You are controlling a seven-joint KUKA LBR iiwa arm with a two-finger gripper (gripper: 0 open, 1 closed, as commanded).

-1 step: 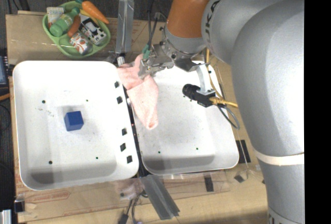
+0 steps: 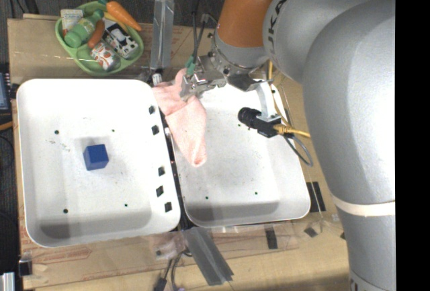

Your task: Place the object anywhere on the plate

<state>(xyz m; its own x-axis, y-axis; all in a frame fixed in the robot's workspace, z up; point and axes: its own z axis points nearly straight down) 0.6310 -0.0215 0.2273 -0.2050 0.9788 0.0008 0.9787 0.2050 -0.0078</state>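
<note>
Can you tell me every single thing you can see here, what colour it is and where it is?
bins: 2, white, side by side on the bench, left bin and right bin
blue cube: 1, blue, on the floor of the left bin
pink cloth: 1, pink, mostly in the right bin along its left wall, top end up at the gripper
green bowl: 1, green, on the bench behind the left bin, full of toy food
toy carrot: 1, orange, on top of the bowl
arm: 1, grey with an orange band, reaching in from the right
gripper: 1, silvery, over the back left corner of the right bin
</note>
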